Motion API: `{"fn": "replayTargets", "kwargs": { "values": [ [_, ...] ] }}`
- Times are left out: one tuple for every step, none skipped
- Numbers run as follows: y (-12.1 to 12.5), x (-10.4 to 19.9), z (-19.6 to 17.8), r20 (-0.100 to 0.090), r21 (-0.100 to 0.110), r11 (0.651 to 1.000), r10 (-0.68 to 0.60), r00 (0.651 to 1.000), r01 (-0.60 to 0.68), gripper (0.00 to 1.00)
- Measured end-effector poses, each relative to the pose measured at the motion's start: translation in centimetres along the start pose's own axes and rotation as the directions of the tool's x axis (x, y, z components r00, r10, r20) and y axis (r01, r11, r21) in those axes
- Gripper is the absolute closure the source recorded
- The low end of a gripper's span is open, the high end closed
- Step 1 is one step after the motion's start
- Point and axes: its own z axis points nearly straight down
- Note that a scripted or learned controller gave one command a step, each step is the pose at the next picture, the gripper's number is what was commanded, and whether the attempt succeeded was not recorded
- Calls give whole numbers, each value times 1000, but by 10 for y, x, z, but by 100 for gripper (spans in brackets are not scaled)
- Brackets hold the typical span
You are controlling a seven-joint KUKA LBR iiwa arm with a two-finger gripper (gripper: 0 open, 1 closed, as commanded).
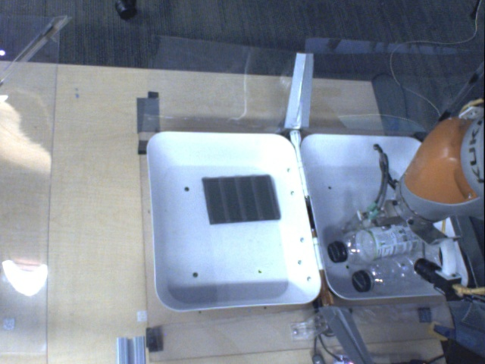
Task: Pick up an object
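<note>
Two white bins side by side on the wooden bench. Left bin (174,203) holds a dark ribbed rectangular pad (241,199), lying flat near its centre, ribs running front to back.

Right bin (333,165): a clear plastic bottle (377,244) lies on its side near the front. Long axis runs roughly left–right across the bin, slightly tilted; black cap (336,251) points toward the left bin. Paper label visible around the bottle's middle. A second black cap (361,280) sits just in front, seemingly on another clear bottle, hard to make out against the white floor.

Arm (447,165) comes in from the right, orange band over the right bin's far right side. Gripper (394,220) sits low, directly over the bottle's right half; grey body and cables overlap it. Finger state: cannot tell, fingers hidden beneath the wrist.
</note>
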Motion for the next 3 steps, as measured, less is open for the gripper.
{"fn": "replayTargets", "kwargs": {
  "values": [
    [21, -31, 1, 0, 1, 949, -314, 949, 314, 0],
    [10, 25, 0, -3, 0, 954, -299, 954, 299, 0],
    [10, 48, 0, 0, 1, 993, -119, 993, 119, 0]
  ]
}}
